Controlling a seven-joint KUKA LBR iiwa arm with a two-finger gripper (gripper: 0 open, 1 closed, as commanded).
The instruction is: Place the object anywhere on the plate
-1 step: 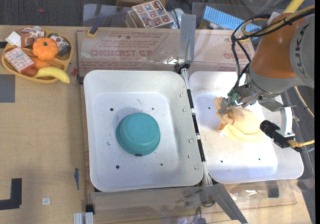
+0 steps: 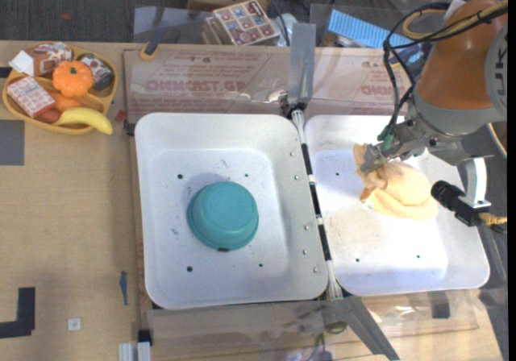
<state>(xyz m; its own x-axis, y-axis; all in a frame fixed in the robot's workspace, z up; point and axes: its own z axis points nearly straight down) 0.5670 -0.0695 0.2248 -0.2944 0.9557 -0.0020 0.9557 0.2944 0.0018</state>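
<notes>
A teal round plate (image 2: 223, 215) lies in the middle of the left bin (image 2: 161, 142). The object, a pale yellow soft lump (image 2: 403, 190), rests in the upper middle of the right bin (image 2: 403, 271). My gripper (image 2: 375, 158) hangs down from the grey and orange arm (image 2: 459, 61) and meets the object's upper left end. The wrist hides the contact between gripper and object. The plate is well to the left of the gripper, across the divider between the bins.
A yellow bowl of toy food (image 2: 56, 89) with a banana sits on the bench at the far left. Cardboard sheets (image 2: 210, 85) lie behind both bins. A black cylinder (image 2: 453, 198) sticks out to the right of the object. Cables (image 2: 403, 53) loop by the arm.
</notes>
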